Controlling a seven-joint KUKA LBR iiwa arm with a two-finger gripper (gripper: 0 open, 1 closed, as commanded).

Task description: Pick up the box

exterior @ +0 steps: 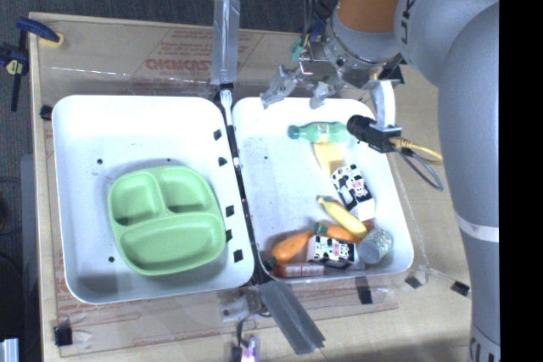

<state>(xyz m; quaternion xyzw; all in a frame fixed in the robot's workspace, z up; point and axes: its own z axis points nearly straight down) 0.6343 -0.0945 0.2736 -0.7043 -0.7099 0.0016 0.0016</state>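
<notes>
Bench (102, 38) — light wood with red print, bearing two shallow white bins side by side.

Left bin (76, 123): one green plate (167, 219) with three compartments, lying flat in the near half.

Right bin (263, 165): contents gathered along its right side and near corner.
- Green bottle (320, 131), lying on its side near the far wall, cap to the left.
- Yellow wedge (328, 155), just below the bottle and touching it.
- Box (351, 185), black-and-white cow pattern, lying against the right wall just below the wedge, tilted.
- Banana (341, 215), lying diagonally just below the box.
- Second cow-print item (332, 250) in the near corner, beside an orange carrot-shaped piece (291, 246).
- Grey can (375, 244) at the near right corner, on its side.
- Red-brown stick (299, 270) along the near wall.

Arm (441, 21): grey with an orange band, reaching in from the right, wrist above the far edge of the right bin.

Gripper (295, 89): two fingers spread apart, nothing between them, hanging over the far rim of the right bin — above and left of the bottle, well apart from the box.

Blue clamps (34, 31) sit at the far left corner of the bench.
</notes>
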